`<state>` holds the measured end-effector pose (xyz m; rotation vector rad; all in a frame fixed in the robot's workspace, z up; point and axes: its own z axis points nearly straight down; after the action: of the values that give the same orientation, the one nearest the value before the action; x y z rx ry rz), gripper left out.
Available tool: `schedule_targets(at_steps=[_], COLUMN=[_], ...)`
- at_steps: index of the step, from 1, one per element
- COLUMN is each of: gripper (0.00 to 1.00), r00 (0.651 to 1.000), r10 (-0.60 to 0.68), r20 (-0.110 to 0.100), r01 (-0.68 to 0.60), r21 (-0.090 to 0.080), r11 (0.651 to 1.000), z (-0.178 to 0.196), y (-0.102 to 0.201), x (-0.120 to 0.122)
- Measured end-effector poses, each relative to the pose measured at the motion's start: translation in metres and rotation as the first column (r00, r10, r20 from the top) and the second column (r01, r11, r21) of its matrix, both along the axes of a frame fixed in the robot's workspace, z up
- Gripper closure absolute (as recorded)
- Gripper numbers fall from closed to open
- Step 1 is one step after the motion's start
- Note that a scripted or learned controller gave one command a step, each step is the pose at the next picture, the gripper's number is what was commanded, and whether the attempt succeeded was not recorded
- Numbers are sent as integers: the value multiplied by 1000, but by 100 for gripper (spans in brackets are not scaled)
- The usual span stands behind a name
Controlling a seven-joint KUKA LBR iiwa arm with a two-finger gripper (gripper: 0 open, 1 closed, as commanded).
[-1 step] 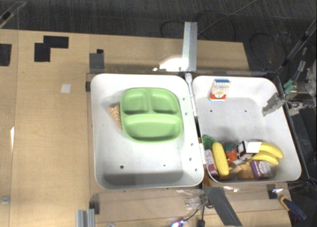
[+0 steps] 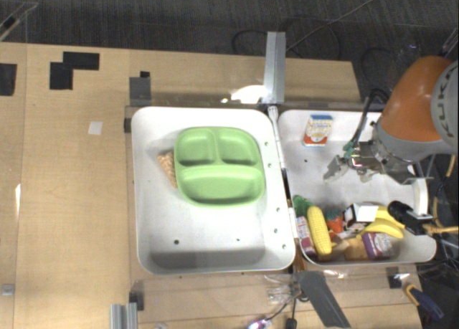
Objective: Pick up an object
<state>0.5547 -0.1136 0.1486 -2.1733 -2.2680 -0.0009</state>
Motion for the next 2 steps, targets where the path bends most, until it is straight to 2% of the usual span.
schedule_targets(at_steps=[1,2], gripper=[0,0], r00=[996,973], r10=[-88,-232], r20=[8,7], r01=[88,232], r21=[-1,0], r11=[996,973], z=[-60,36], y=[-13,-31], x=[104,85])
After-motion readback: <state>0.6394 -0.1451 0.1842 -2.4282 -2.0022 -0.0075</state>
